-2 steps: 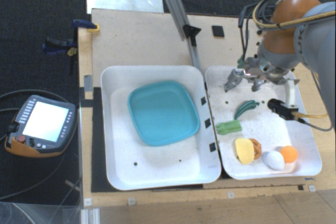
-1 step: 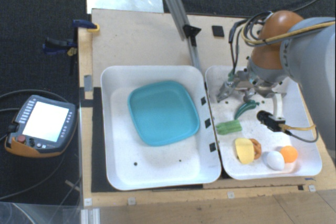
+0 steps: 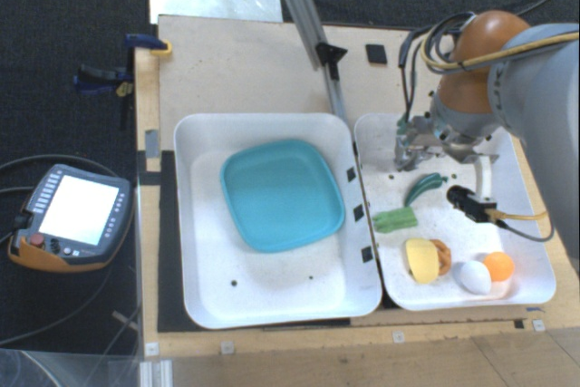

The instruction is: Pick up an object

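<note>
While the grey two-finger pincer (image 3: 405,160) hangs over the right white bin (image 3: 530,285), fingers unclear, the dark green curved plastic piece (image 3: 424,188) lies just beside it, toward the bin's front edge.
</note>
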Controlling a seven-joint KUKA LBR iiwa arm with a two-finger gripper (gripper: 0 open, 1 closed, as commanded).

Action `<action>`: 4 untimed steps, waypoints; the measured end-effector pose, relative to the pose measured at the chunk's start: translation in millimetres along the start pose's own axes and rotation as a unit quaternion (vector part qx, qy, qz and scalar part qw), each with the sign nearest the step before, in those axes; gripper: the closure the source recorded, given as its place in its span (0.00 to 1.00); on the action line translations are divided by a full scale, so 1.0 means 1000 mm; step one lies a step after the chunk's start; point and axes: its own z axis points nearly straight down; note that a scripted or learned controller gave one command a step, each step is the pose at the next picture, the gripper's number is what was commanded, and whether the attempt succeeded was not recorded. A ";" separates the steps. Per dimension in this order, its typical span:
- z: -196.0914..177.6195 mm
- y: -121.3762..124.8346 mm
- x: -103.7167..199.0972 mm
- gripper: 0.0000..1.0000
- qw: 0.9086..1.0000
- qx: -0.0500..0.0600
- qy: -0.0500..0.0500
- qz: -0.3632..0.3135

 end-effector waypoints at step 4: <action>-0.120 -0.044 0.101 1.00 1.000 0.001 0.001 -0.002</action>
